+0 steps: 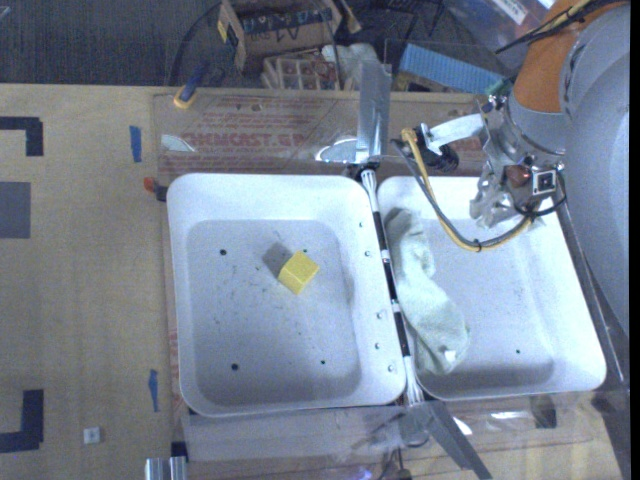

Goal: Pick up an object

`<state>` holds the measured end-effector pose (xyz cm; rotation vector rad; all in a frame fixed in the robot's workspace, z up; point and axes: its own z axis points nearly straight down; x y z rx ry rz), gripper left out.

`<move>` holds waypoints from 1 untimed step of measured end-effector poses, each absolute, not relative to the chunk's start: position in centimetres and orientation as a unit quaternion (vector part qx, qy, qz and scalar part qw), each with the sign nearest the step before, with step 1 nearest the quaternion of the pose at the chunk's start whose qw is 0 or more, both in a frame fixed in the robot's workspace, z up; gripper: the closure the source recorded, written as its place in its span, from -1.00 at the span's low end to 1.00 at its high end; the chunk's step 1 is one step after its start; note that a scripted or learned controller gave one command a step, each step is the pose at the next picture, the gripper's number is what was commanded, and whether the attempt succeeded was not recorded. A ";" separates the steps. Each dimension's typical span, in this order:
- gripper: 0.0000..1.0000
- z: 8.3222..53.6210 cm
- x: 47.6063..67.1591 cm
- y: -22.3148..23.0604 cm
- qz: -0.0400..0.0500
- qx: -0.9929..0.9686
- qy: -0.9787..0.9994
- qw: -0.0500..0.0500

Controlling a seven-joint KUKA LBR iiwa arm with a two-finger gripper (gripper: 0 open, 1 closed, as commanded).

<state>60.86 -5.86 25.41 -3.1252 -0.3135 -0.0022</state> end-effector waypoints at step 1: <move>1.00 18.4 60.2 2.7 0.001 -0.994 -0.108 0.001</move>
